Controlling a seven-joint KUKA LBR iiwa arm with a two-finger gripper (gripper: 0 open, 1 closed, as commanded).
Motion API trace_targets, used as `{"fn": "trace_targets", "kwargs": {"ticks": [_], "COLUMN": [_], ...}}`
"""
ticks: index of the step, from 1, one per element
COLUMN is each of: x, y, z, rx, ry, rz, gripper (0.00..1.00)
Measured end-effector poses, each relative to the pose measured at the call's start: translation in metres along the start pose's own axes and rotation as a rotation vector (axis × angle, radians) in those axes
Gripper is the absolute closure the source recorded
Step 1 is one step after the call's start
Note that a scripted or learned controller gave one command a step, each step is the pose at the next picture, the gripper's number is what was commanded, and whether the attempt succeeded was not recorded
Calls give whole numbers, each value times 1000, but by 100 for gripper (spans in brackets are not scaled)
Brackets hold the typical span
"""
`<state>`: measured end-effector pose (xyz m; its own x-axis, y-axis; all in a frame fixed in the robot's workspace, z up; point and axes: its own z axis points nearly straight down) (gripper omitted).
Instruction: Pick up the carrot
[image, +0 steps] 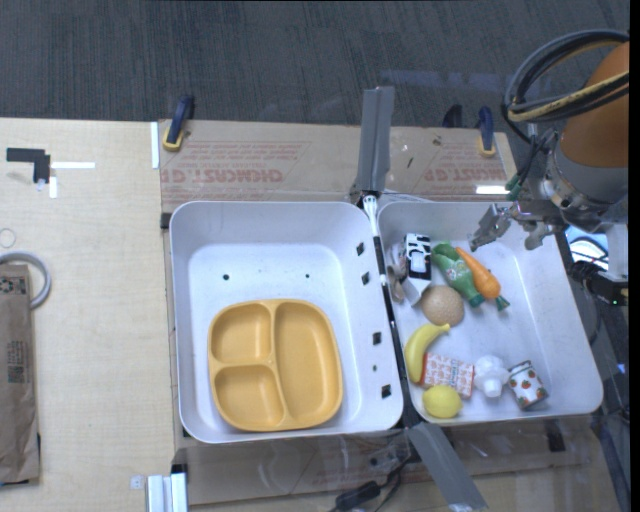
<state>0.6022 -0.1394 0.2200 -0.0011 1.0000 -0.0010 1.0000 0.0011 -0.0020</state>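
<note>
The carrot (481, 279), orange with a green leafy end (455, 266), lies at a slant in the back half of the right bin (560, 330). My gripper (510, 232) hangs over the back of that bin, a little above and to the right of the carrot. Its two fingers (486, 229) stand apart and open, with nothing between them. It does not touch the carrot.
Around the carrot lie a brown round fruit (442, 304), a banana (424, 346), a lemon (442, 402), a red carton (447, 372), a white lump (490, 374), a small can (527, 385) and a black-and-white item (417, 256). The left bin holds a yellow divided plate (275, 363).
</note>
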Motion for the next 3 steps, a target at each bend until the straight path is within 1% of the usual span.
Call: {"fn": "trace_targets", "kwargs": {"ticks": [1,2,3], "x": [-70,-72,-83], "y": [-3,-3,12], "z": [127,117,-7], "rx": [-3,-4,-3], "ry": [5,2,-1], "rz": [-42,-39,-239], "gripper": [0,100,100]}}
